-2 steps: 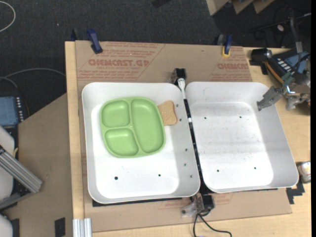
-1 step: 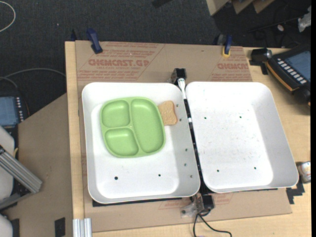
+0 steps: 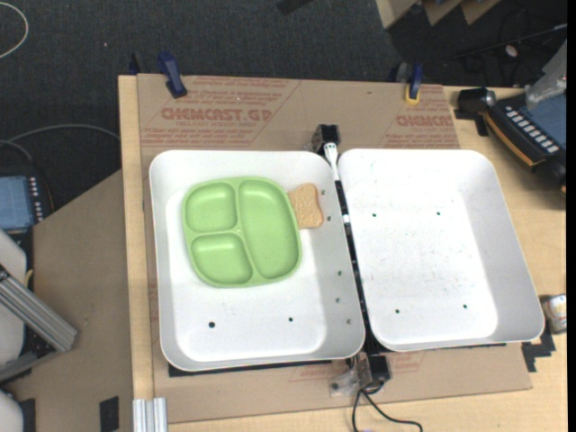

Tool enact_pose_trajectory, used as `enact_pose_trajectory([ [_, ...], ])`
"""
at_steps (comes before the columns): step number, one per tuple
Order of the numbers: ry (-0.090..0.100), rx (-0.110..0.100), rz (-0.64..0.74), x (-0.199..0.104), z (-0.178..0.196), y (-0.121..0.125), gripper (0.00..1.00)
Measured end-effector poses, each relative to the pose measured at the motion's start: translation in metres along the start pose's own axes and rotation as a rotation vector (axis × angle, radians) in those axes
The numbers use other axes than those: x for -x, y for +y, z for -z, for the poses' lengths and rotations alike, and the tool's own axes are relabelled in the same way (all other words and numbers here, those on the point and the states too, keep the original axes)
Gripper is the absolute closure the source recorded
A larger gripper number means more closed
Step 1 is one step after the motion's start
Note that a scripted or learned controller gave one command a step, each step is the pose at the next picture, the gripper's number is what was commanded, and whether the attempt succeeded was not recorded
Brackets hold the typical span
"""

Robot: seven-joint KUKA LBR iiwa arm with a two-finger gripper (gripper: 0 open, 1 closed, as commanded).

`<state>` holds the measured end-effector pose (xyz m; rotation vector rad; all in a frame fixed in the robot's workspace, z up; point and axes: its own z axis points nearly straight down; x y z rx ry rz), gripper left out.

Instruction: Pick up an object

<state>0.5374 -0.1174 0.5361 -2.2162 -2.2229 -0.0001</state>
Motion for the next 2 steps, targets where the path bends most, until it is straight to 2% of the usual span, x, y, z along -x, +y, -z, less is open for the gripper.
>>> enact_pose_trajectory([
  [1, 0.0, 0.001, 0.001, -0.04, 0.0, -0.06, 0.0],
  [2, -0.003, 0.005, -0.002, -0.038, 0.01, -0.057, 1.0],
])
